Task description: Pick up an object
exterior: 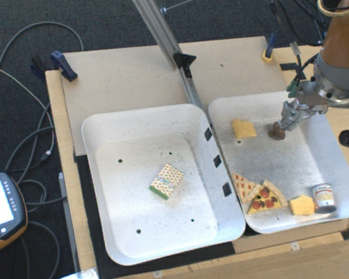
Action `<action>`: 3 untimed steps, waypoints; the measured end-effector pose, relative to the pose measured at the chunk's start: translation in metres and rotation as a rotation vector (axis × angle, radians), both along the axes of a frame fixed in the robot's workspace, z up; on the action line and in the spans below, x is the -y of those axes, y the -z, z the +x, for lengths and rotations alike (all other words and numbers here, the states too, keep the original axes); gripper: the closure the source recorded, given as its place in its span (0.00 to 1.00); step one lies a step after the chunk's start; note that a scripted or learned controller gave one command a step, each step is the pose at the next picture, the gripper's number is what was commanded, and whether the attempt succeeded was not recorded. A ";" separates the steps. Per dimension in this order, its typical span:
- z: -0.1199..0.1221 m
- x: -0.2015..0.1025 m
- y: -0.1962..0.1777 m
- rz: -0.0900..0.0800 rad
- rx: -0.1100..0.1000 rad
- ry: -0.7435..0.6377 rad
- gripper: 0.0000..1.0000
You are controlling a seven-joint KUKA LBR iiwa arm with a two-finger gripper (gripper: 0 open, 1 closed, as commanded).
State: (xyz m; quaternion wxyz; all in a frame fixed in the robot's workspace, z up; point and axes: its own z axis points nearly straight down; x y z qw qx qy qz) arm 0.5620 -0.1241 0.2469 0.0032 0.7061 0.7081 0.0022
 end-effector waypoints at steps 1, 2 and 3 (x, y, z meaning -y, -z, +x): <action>-0.001 -0.061 -0.006 0.005 -0.006 -0.005 1.00; -0.004 -0.110 -0.010 0.004 -0.008 -0.004 1.00; -0.006 -0.166 -0.011 0.004 -0.008 -0.005 1.00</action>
